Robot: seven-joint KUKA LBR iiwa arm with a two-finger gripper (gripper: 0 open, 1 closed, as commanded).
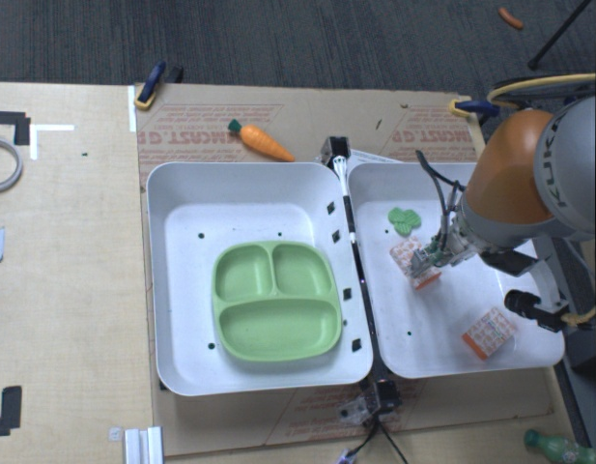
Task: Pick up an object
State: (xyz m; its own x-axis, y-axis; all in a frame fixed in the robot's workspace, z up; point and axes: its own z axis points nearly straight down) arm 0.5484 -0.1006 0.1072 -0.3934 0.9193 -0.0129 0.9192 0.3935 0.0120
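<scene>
The arm reaches into the right bin (413, 341) from the right. Its gripper (435, 255) is low over a small pinkish patterned packet (410, 260) near the bin's middle left, touching or right beside it. A green leafy toy (405, 220) lies just behind that packet. A second small box with orange print (489, 333) sits near the bin's front right. The arm's orange band and wrist hide the bin's back right part.
The left bin (182, 288) holds a green divided plate (276, 301). A toy carrot (261, 140) lies on the cardboard behind the bins. Clamps sit at the join between the bins, at the back (335, 149) and at the front (375, 401).
</scene>
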